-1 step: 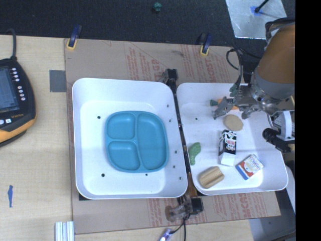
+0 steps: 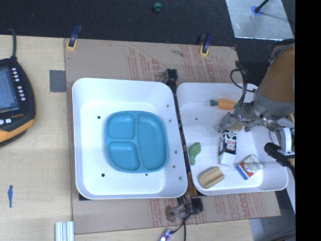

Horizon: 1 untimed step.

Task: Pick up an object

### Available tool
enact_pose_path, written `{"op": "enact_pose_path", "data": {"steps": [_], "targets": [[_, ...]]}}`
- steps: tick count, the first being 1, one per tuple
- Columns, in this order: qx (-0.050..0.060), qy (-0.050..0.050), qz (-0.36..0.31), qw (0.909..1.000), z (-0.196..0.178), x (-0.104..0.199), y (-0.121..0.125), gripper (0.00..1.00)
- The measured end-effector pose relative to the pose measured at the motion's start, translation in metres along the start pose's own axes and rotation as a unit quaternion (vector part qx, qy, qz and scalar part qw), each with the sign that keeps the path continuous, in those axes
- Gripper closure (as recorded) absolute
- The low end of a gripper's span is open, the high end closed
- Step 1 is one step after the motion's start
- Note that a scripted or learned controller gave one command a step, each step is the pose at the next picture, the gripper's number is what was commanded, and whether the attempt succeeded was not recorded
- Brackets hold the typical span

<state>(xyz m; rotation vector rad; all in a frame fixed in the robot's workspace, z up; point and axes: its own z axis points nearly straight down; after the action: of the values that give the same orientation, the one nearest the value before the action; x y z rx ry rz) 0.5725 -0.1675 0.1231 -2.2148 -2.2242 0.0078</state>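
Reaching in from the right, the grey arm with its orange band brings the tool (image 2: 235, 122) low over the right-hand bin (image 2: 200, 97), in that bin's upper right area; whether the tool is apart or together cannot be told, because the metal parts blur into one another there. Just below the tool stands a small black-and-white carton (image 2: 228, 145), likely the nearest candidate for the pick, lying near the bin's middle right. Just above and left of the tool, by the bin's far edge, lies an orange carrot-like toy (image 2: 224, 104). Toward the bin's near edge rest a tan bread-like block (image 2: 210, 176) and, to its right near the near right corner, a small red, white and blue box (image 2: 249, 166). A green soft piece (image 2: 193, 152) lies against the bin's left wall. The left-hand bin (image 2: 85, 134) holds a blue divided plate (image 2: 136, 141) at its centre. A handheld control pendant (image 2: 14, 102) sits at the desk's left edge. Risk, as a judgement: the carton is narrow and could tip or slip aside if the tool descends off-centre, and the carrot toy nearby could be nudged. The arm's body is cut off at the right, and its wrist hides part of the bin's right side.
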Motion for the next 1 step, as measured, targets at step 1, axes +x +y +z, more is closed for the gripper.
{"op": "enact_pose_path", "data": {"steps": [1], "targets": [[-0.001, 0.0, 0.0, 1.0, 0.0316, 0.0238, -0.0098, 0.0]]}}
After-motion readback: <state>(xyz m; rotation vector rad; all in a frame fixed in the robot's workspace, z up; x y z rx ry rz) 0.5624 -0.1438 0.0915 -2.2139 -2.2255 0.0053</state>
